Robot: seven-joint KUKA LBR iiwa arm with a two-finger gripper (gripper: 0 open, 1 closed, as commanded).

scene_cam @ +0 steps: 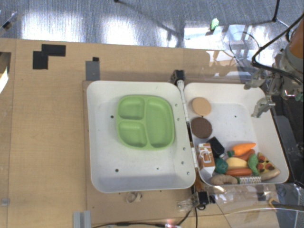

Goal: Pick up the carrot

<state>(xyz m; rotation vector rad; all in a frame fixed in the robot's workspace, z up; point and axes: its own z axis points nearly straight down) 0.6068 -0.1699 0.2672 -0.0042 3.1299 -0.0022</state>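
Carrot [244, 148] lies atop toy food pile in right bin [237, 113], near its front right corner. Gripper [264, 104] over bin's right edge, empty; jaw state: cannot tell.

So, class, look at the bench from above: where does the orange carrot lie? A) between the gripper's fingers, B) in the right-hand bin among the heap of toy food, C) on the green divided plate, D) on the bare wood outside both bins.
B: the carrot lies among the toy food near the front of the right-hand bin.
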